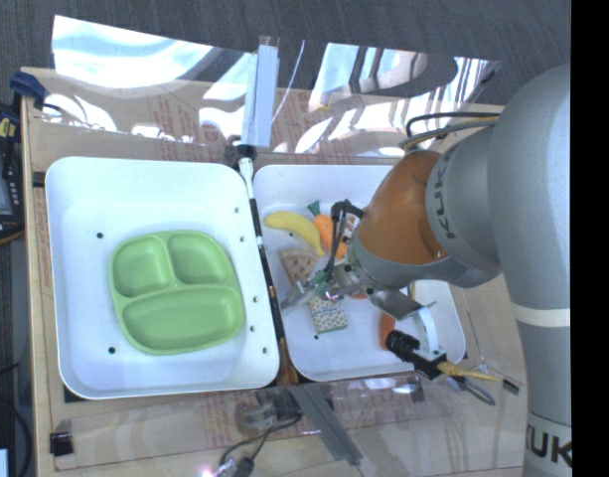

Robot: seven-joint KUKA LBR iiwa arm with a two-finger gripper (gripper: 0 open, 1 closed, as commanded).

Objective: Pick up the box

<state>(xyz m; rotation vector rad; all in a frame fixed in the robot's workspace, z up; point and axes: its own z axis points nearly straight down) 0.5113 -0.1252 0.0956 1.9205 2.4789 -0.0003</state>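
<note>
Patterned green and white, the box (328,316) lies flat on the floor of the right bin (314,366), toward its near-left part, a little tilted. Just beside it, on its far side, we see a speckled tan piece (297,264) and, farther still, a banana (295,230) with something orange (325,232) next to it.

The gripper (322,286) hangs just above the box's far edge, very near it, reaching down from the orange-banded wrist on the right. We cannot tell how its tool stands, since the wrist and clutter hide that, and we see nothing held.

We judge the step in hand to be the final approach to the box. To do it well, we would centre over the box, not its far edge, and line up across its narrower side, so the tan piece is not caught along with it. Going straight down and closing only once level with the box seems wise, because a flat, low thing slips out easily.

Well to the left, the other bin (66,266) holds a green divided tray (177,291).
</note>
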